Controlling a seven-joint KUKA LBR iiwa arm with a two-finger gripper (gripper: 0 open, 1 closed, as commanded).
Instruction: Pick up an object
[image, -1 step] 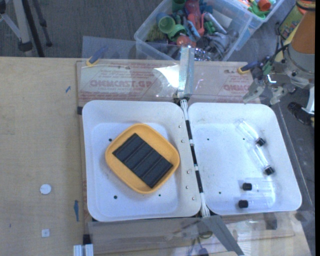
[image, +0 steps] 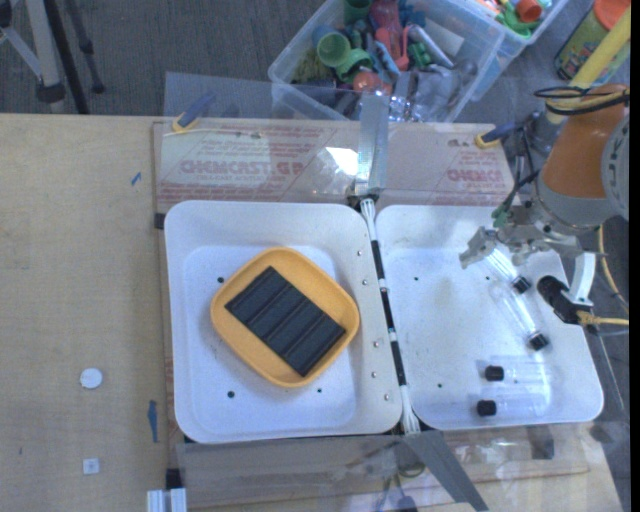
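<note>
While my pincer (image: 490, 245) hung over the far part of the right bin (image: 440, 330), I could not tell how it stood. Clear plastic tubes with black caps (image: 515, 300) lay in that bin: one slanting from beneath my pincer toward the right rim, and two more (image: 515, 385) near the bin's near right corner. None of them was between my fingertips as far as I could see. In the left bin (image: 190, 300) an orange tray with a dark ribbed insert (image: 285, 315) lay at a slant, near the middle. Both bins sat side by side on a pale wooden bench (image: 70, 250), with a cardboard sheet (image: 250, 165) at their far edge. Beyond it stood a clear tub of coloured toys (image: 400, 45).
</note>
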